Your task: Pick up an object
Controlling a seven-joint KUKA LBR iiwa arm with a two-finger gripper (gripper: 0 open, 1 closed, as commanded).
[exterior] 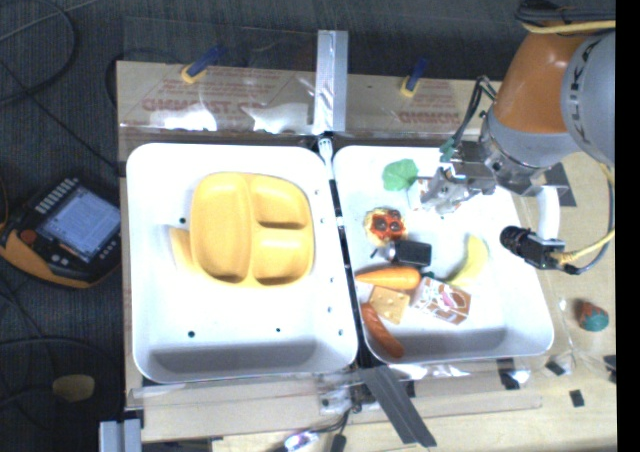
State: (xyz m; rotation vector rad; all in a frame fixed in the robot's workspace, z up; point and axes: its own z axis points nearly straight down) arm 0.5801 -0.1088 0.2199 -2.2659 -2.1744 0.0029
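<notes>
The left bin [150, 340] carried a yellow divided tray [250, 225] that took up most of its middle. The right bin [520, 325] held the clutter the task could draw on, all of it gathered toward the bin's centre and left wall. Largest among these was a banana [472, 258], lying right of centre with its long axis running roughly from far edge to near edge, bowed slightly. Nearer the front left corner sat an orange carrot-like piece [390, 277], a reddish sausage-like piece [380, 332] and a small printed carton [441, 300]. A black block [412, 252] and a small orange toy [384, 224] lay at centre, and a green lump [399, 175] rested by the far edge.

The claw [447, 185] hovered over the far right part of that bin, just right of the green lump; whether it stood wide or narrow could not be told. The green lump looked the nearest candidate, directly to the claw's left, while the banana lay toward the near edge from it.
</notes>
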